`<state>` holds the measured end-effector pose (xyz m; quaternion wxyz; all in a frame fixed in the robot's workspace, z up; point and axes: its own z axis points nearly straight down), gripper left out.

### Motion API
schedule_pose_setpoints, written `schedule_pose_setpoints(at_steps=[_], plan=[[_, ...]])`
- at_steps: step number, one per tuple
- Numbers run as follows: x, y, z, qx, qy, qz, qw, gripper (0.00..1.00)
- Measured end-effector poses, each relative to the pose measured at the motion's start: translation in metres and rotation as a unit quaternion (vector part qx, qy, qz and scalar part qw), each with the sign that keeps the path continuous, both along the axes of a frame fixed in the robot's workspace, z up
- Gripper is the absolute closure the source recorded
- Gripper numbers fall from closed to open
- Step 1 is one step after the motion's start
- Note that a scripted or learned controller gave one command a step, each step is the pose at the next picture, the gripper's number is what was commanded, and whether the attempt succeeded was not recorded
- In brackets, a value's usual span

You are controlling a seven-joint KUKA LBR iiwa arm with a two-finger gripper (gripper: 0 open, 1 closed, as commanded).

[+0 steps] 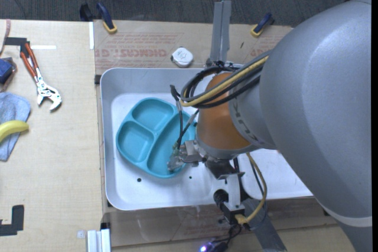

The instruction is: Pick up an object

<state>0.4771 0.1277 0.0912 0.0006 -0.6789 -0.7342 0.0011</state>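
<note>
Camera view: arm low over the left bin, gripper (177, 161) at the near right rim of a teal divided plate (144, 136), which lies flat on the bin floor.

Nothing is lifted yet, as far as I can judge; the grasp and the raise are both left to do, and whether the gripper is open or clamped on the rim I cannot tell. Counted: one teal plate with three compartments, one white bin (112, 127) in plain sight, and on the bench to the left one pair of red-handled pliers (38, 77), one banana (12, 130), one blue-grey cloth (12, 109).
</note>
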Motion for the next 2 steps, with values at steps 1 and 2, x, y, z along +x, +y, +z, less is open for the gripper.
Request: schedule_pose_setpoints(at_steps=[1, 2], plan=[[0.002, 0.000, 0.009, 0.0012, -0.001, -0.003, 1.0000, 1.00], [0.043, -0.011, 0.091, -0.0020, 0.002, -0.043, 0.9991, 1.00]])
